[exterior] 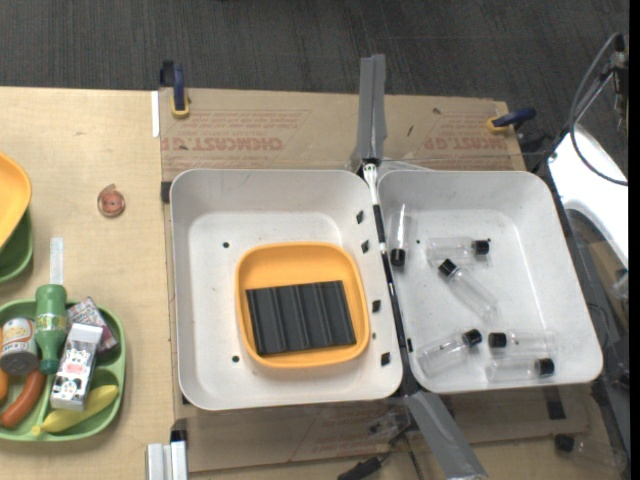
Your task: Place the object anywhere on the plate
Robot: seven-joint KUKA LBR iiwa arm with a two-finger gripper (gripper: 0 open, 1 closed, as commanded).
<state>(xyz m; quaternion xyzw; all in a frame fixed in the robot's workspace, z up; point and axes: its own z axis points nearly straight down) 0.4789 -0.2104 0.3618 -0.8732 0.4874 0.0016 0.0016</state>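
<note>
A lab: clamped cardboard (340, 133), white bins (200, 268), sample vials (460, 268).

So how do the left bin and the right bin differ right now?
The left bin holds an orange plate with a dark ridged block on it; the right bin holds several loose clear vials with black caps. Both are shallow, white and sit side by side.

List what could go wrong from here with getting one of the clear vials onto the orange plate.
1. The clear vials nearly vanish against the white right bin, so a grasp may miss.
2. Several lie close together near the bin's front wall, leaving little room to grip one.
3. They are round and may roll off the ribbed black block that covers most of the orange plate.
</note>
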